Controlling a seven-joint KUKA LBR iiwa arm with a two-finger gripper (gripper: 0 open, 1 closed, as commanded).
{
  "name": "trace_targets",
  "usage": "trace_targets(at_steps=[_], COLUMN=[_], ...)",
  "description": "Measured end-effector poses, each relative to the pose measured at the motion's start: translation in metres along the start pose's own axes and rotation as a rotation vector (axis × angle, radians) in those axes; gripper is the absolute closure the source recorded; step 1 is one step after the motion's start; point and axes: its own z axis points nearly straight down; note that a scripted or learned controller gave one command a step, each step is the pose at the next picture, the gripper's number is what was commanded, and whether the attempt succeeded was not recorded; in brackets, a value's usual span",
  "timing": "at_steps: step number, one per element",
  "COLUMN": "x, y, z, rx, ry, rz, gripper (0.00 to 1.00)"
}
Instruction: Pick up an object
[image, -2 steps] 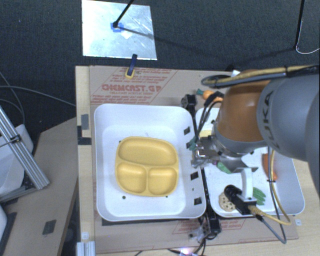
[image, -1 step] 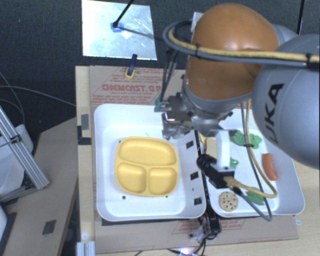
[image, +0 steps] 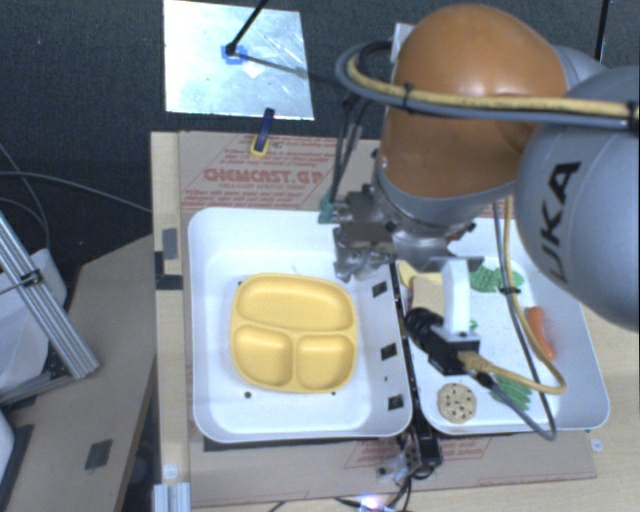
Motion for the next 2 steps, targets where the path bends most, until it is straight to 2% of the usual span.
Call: trace_targets(at_steps=[1, 2], x=[0.0, -0.03], y=[0.001, 0.015], z=[-0.01, 0.111], rx=[-0.001, 0.013], ry=[0.0, -0.004], rz=[-0.006, 0.014], gripper=[1.0, 1.0])
